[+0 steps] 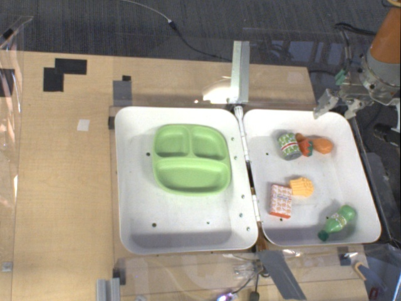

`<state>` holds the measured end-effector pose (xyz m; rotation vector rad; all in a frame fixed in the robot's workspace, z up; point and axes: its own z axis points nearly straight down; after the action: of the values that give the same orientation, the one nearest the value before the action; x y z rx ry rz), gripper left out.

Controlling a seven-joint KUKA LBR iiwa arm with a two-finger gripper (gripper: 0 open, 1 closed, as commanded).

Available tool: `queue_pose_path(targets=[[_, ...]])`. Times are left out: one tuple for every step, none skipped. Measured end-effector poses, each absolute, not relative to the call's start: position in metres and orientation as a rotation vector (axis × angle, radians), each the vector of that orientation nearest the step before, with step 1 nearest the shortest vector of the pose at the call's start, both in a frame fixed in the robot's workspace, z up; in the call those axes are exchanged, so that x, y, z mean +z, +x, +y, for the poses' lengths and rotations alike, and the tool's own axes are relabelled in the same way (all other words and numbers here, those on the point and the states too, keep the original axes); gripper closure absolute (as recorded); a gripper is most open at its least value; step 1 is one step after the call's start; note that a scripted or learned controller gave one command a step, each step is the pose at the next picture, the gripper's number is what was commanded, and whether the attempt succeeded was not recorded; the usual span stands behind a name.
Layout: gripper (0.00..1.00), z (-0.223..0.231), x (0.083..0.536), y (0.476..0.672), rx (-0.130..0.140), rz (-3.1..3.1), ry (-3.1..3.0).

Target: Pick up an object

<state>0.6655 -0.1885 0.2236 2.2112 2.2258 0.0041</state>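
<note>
Your gripper [336,103] hovers over the right bin's [360,162] far corner, fingers spread and holding nothing.

The can [288,145], carrot [315,145] and packet [281,200] lie below; their labels are unreadable.

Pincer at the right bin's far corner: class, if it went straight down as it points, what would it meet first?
Probably the far right rim of the right bin beneath the pincer, not a toy; depth is unclear.

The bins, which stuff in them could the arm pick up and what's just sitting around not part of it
Candidates for pickup, all in the right bin:
small can
carrot
red patterned packet
yellow block
green bottle
The gripper hovers over that bin's far edge.

Just lying about:
green divided plate in the left bin
cable on the floor
</note>
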Motion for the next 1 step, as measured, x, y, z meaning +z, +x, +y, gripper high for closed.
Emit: queue_pose_path(targets=[[0.00,-0.2036,0.1563,0.6706,0.004,1.897,2.499]])
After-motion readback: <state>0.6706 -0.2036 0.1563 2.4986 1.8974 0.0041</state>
